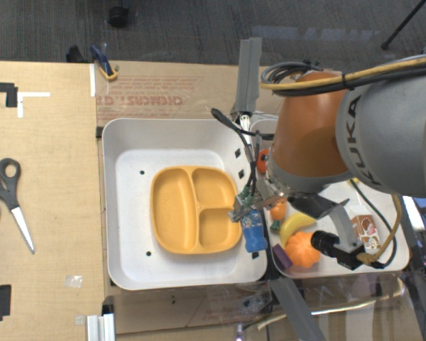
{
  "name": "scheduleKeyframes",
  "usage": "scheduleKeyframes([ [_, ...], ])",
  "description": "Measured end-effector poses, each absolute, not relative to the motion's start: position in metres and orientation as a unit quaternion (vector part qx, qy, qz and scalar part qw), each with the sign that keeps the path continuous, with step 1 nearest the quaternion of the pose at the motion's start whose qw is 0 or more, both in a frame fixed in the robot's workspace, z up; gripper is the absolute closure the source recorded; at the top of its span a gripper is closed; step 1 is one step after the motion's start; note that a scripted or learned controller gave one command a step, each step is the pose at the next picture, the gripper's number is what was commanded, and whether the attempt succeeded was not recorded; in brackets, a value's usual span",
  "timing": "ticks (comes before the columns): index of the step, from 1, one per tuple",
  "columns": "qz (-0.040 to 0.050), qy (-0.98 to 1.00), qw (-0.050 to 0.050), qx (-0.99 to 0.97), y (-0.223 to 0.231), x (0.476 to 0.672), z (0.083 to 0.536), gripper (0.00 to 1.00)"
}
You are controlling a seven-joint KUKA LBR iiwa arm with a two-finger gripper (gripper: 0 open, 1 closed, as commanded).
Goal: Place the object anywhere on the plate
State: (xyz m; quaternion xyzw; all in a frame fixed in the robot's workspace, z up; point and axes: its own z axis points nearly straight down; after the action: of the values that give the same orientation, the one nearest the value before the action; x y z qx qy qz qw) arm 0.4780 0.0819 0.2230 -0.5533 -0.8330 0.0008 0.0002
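1. The plate (195, 209) is plain yellow-orange
2. Both bins (121, 212) are white
3. The arm (383, 130) is grey with an orange band (309, 133)
4. A yellow banana (297, 225) and an orange fruit (302, 251) lie in the right bin
5. The scissors (11, 197) have grey handles

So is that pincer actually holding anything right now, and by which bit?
It seems so: the pincer appears to grip a blue object by its top end, hanging at the yellow plate's right edge. The contact itself is too small to confirm.
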Motion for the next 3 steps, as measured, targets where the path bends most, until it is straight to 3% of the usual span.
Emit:
scheduleKeyframes([
  [1,0.0018,-0.859,0.001,-0.513,0.096,0.503,0.19,1.0],
  [2,0.0018,-0.859,0.001,-0.513,0.095,0.503,0.19,0.0],
  [3,0.0009,-0.852,0.0,-0.524,0.052,0.478,0.27,0.0],
])
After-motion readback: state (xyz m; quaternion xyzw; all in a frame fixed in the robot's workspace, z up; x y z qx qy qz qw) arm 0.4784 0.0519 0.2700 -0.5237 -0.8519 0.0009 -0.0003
